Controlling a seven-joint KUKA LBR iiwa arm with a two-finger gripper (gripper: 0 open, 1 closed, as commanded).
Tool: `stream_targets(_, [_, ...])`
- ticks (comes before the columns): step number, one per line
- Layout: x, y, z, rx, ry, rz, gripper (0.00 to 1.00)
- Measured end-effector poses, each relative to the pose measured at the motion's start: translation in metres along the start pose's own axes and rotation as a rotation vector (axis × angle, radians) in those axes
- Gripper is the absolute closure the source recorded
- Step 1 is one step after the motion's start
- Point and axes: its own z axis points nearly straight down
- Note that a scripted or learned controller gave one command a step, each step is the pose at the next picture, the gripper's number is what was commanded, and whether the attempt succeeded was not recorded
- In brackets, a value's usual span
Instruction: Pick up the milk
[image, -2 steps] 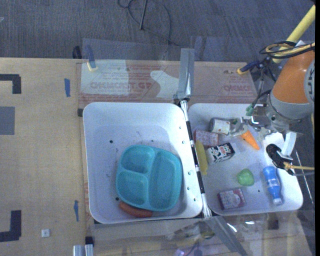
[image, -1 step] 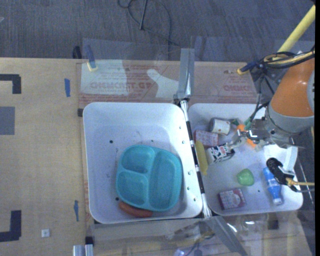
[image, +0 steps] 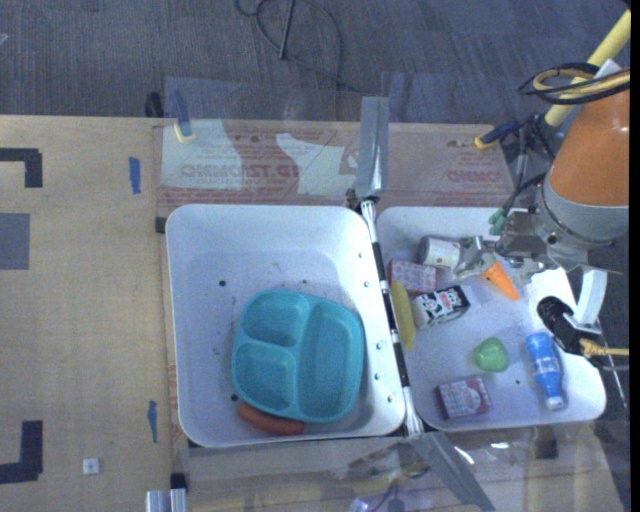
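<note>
The wooden bench (image: 80, 330) bears two white bins, left bin (image: 200, 300) and right bin (image: 590, 400), side by side.

Lighting even and moderately bright, diffuse, apparently from overhead. The two white bins (image: 200, 300) read cleanly without blown-out areas. Soft, short shadows: one under the teal plate (image: 298, 358) well left of the hand (image: 480, 255), one along the bin wall between the bins. Faint reflections on the clear sheet (image: 280, 160) at the far edge of the desk (image: 70, 330), up-left of the hand. Overall image soft, low resolution; small labels near the hand unreadable. The orange band (image: 590, 150) above the hand is slightly blurred. Carpet at top is dim.
</note>
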Motion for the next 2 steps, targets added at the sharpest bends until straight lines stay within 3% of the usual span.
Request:
stream_targets(1, [-0.035, 0.001, -0.111, 0.000, -0.001, -0.015, 0.00])
stream_targets(2, [0.006, 0.006, -0.027, 0.001, 0.000, -0.089, 0.00])
